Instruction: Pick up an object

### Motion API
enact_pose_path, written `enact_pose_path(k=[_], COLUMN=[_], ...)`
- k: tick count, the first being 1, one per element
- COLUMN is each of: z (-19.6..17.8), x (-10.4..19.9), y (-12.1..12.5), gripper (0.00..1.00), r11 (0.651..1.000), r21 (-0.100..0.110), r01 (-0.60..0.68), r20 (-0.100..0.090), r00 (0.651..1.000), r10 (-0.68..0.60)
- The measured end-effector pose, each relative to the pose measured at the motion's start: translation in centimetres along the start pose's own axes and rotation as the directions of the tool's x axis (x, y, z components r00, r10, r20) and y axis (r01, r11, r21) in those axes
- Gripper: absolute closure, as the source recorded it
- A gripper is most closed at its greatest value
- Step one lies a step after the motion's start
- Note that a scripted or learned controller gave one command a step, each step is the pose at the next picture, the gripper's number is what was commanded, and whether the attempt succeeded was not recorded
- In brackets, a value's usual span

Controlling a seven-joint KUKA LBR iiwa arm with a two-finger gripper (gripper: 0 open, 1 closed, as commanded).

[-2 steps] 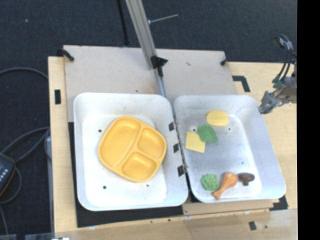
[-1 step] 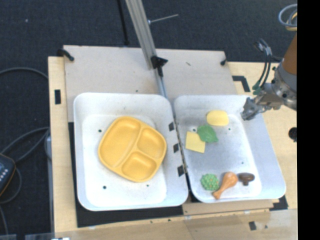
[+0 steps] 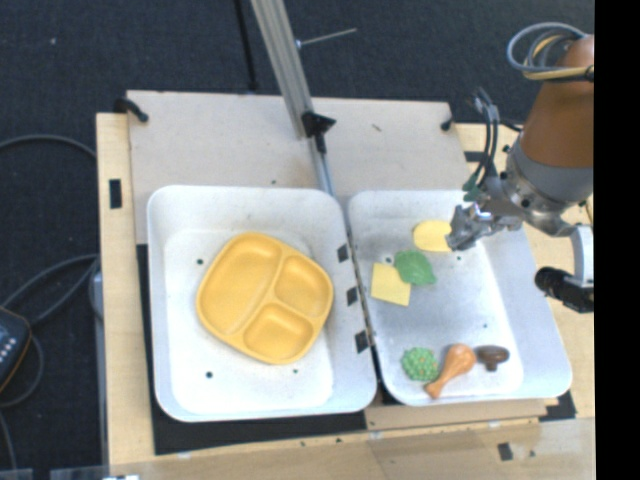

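Observation:
The right bin (image 3: 520, 298) holds several toy foods. A pale yellow round piece (image 3: 431, 235) lies near the bin's back, with a green leafy piece (image 3: 414, 268) and a yellow cheese-like square (image 3: 390, 284) just in front of it. Along the front lie a green broccoli (image 3: 419, 363), an orange drumstick (image 3: 450, 366) and a brown mushroom (image 3: 491, 355). My gripper (image 3: 464, 230) hangs low at the right edge of the pale yellow piece, touching or nearly touching it. Nothing shows between its fingers.
The left bin (image 3: 180, 378) carries a yellow divided plate (image 3: 264, 296). A slanted metal pole (image 3: 290, 78) rises from the back between the bins. The arm's orange band (image 3: 560, 118) and cables stand over the right bin's back right corner.

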State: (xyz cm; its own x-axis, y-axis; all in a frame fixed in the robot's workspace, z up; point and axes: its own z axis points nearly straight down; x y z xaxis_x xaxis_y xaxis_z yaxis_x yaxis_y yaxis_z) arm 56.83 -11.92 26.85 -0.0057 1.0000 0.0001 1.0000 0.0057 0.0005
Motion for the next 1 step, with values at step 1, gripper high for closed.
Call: enact_pose_path(k=[1], z=[-0.33], x=[4.65], y=[-0.55], gripper=[1.0], r11=[1.0], r21=[-0.001], r01=[0.001], r20=[-0.001], r00=[1.0], r10=[-0.001])
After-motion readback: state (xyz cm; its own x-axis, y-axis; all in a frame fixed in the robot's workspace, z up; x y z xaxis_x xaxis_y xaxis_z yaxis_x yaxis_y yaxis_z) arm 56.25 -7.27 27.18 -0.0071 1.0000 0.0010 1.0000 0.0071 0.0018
